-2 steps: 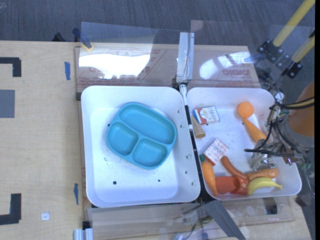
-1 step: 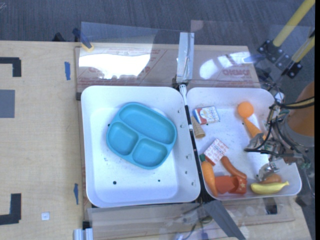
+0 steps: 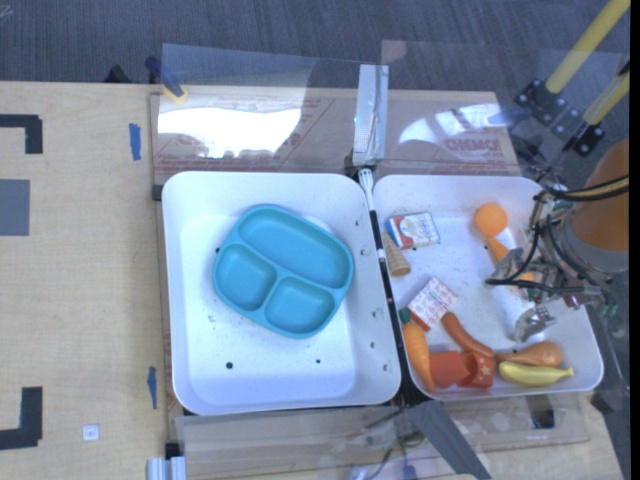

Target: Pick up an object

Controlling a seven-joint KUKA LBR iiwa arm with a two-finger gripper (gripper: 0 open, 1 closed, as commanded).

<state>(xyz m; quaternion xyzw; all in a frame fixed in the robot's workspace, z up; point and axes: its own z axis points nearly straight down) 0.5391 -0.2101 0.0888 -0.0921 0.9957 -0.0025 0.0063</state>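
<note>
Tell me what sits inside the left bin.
The left bin holds one blue divided plate with three compartments, lying flat near the middle. A few small dark specks dot the bin floor near the front. Whatever lies under the plate is covered.

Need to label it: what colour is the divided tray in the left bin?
Light blue, plain with no pattern. The divided tray shows best in the camera view.

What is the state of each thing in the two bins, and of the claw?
Blue divided tray: lying flat in the left bin, nothing in its compartments.
Banana: lying on its side at the near edge of the right bin.
Orange carrot: lying against the bin's left wall.
Small carton: lying flat.
Claw: low over the right bin.
</note>
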